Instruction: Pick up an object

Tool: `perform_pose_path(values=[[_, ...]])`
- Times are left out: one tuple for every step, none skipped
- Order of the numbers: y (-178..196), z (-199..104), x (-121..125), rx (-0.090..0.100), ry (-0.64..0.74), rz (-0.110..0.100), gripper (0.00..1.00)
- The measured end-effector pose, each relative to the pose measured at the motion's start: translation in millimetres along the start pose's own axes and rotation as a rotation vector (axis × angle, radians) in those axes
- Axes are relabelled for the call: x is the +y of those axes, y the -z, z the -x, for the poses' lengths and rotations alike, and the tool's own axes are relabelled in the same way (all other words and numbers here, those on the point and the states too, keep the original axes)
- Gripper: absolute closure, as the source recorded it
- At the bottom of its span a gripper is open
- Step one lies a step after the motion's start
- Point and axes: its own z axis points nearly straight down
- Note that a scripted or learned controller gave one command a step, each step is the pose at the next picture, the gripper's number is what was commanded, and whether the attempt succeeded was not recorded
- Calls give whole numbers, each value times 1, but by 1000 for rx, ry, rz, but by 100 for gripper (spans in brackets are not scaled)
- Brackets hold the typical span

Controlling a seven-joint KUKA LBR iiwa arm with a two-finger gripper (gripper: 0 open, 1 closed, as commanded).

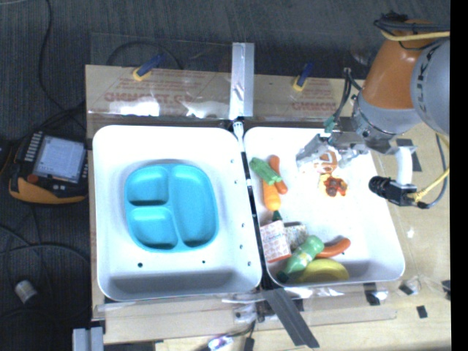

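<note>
The gripper [327, 154] hangs low over the upper part of the right bin [380, 225], reaching in from the right. Its fingers [313, 151] look spread, pointing down and toward the bin's left, and I see nothing clamped between them; something orange and white shows right at the tips, too blurred to name.

The nearest candidate is a small red-brown piece [336, 187] lying just below the fingers on bare bin floor, close but apart from them. It is compact, with no clear long axis, so finger angle should matter little there.

To the left of the fingers, by the divider, lie a green piece [260, 168] and 2 carrots [273, 194], their long axes running roughly along the divider, slightly slanted. A grasp there would, in my judgement, want the jaws set across that axis.

Well below the fingers, at the bin's near edge, sits a crowded heap: a small can [275, 241], a green bottle [303, 254], a banana [325, 271] and a red pepper [335, 247], touching one another. Picking from that heap looks riskier.

The left bin [110, 196] holds a blue tray [172, 205], far left of the fingers.

The task is not yet done: nothing is lifted.
</note>
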Motion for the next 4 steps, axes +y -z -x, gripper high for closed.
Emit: perform_pose_path(values=[[-28,-71,8,-1,16,-1,0],[-121,-27,-38,-1,-54,12,0],[-111,-28,-37,1,-53,14,100],[-27,-54,-24,-2,-143,1,100]])
